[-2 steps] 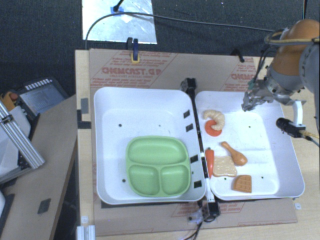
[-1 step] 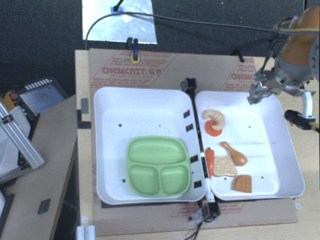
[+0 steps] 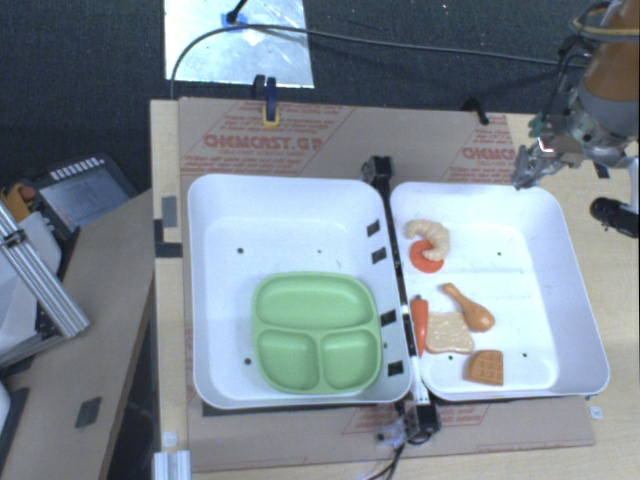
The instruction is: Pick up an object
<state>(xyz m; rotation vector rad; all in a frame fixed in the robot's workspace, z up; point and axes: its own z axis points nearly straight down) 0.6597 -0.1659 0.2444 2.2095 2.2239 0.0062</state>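
Note:
The right bin [image 3: 560, 258] holds several toy foods: a pale shrimp [image 3: 428, 233] on a red tomato slice [image 3: 428, 257], a brown chicken drumstick [image 3: 470, 308], a slice of bread [image 3: 449, 332], an orange carrot [image 3: 420, 323] by the left wall, and a brown cracker [image 3: 486, 367] near the front. My gripper [image 3: 527, 173] hangs at the upper right, over the bin's back right rim, well away from the food. Nothing shows between its fingers.
The left bin [image 3: 215, 228] carries a green three-compartment plate [image 3: 315, 330] toward its front. A black clamp [image 3: 379, 168] sits at the back where the bins meet. Cables cross the dark floor behind, and a metal sheet [image 3: 240, 23] lies there.

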